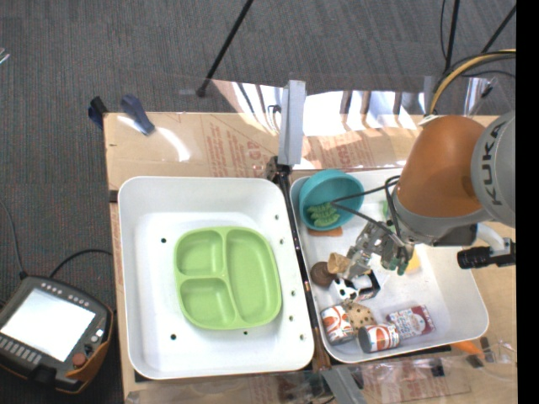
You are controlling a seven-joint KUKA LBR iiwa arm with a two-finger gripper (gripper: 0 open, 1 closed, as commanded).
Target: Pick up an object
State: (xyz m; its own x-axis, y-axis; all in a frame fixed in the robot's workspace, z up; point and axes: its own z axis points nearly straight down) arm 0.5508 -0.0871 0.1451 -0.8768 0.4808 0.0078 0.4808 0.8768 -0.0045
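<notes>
Two cans [358,331] lie below the gripper [370,255]; one green tray [227,278].

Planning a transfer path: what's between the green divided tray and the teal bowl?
In the camera view: the rims of both white bins between green tray and teal bowl.

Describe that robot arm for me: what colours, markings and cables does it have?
The arm is bulky and rounded, with a grey shell that carries part of the dark KUKA lettering and a broad glossy orange band above the wrist. Thin dark cables loop from the wrist. The gripper is a small assembly of metal and dark parts. A yellow and black hose arcs behind the arm.
</notes>
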